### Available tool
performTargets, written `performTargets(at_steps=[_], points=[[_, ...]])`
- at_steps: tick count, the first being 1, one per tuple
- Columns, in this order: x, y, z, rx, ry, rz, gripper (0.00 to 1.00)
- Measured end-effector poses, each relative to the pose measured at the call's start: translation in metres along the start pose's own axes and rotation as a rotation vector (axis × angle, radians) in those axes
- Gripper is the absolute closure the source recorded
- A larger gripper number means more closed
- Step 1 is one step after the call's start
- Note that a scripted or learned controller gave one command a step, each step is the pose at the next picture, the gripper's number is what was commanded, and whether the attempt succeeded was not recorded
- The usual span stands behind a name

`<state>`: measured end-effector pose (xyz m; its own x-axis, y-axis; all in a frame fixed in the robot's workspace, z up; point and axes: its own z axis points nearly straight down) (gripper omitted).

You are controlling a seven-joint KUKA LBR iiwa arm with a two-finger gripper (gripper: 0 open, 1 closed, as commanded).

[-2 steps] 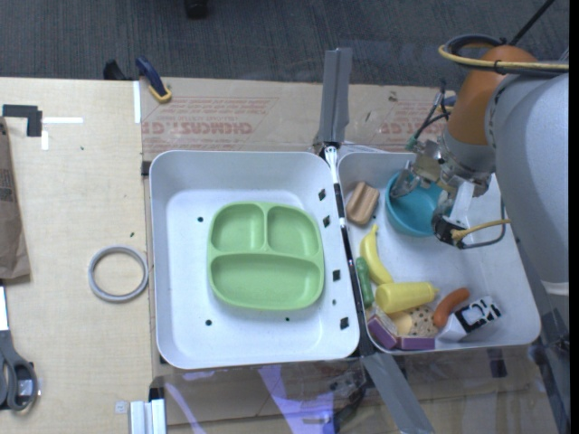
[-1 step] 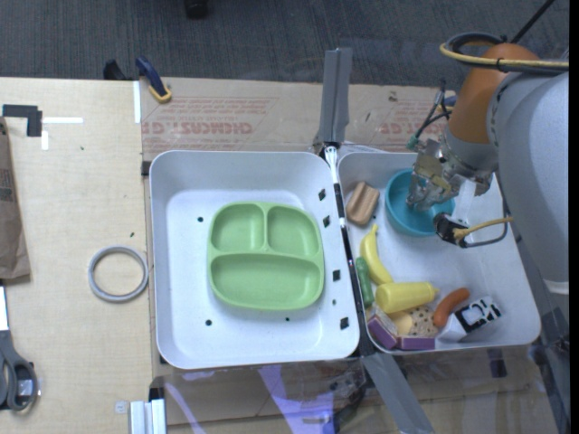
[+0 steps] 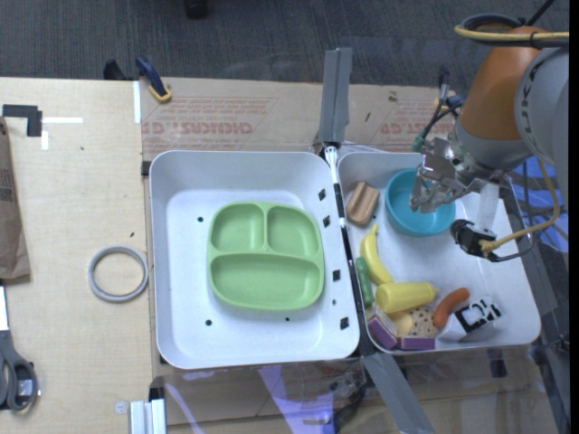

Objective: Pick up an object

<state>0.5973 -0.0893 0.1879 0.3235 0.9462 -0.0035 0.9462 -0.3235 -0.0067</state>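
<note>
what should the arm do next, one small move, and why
Probably lower the end effector a little toward the blue bowl. It hangs over the bowl's right side in the right bin, and nothing shows between its fingers. The bowl's rim looks like the nearest thing to grasp; the banana and the other items lie further off.

Two white bins sit side by side: the left bin (image 3: 172,269) and the right bin (image 3: 516,297). Taking the right bin as the landmark, it holds one blue bowl (image 3: 407,220), one tan bread-like piece (image 3: 363,202), one banana (image 3: 372,256), one yellow cylinder (image 3: 405,295), one orange-red sausage shape (image 3: 450,306), one black-and-white item (image 3: 477,315) and one purple-edged block (image 3: 409,331). To its left, the other bin holds one green divided plate (image 3: 267,257). Farther left lies one grey ring (image 3: 118,272).
</note>
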Motion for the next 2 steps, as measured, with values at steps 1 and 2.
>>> performTargets(at_steps=[1,2], points=[[-0.019,-0.003,0.073,0.001,0.001,0.343,1.00],[-0.029,0.001,0.050,0.000,0.000,0.147,1.00]])
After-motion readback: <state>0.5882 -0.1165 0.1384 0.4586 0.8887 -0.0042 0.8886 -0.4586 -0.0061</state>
